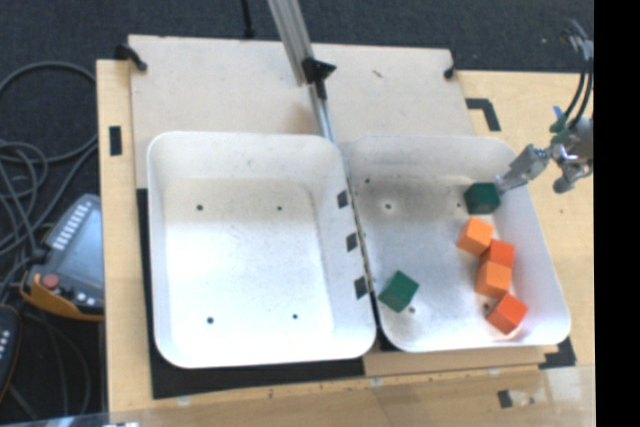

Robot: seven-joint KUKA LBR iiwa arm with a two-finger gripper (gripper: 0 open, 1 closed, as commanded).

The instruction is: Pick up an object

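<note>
Nearest the lens, low in the right bin (545, 245), sits an orange cube (507, 312). Count: four orange cubes in a loose line along that bin's right side, at (507, 312), (492, 278), (501, 253) and (476, 235); two green cubes, one (399, 291) near the divider, the other (481, 198) toward the far right corner. Two white bins; left bin (160, 215). Gripper (545, 165) is at the right bin's far right rim, just right of the farther green cube, apart from it. Nothing visible between the fingers; their spread cannot be made out.
</note>
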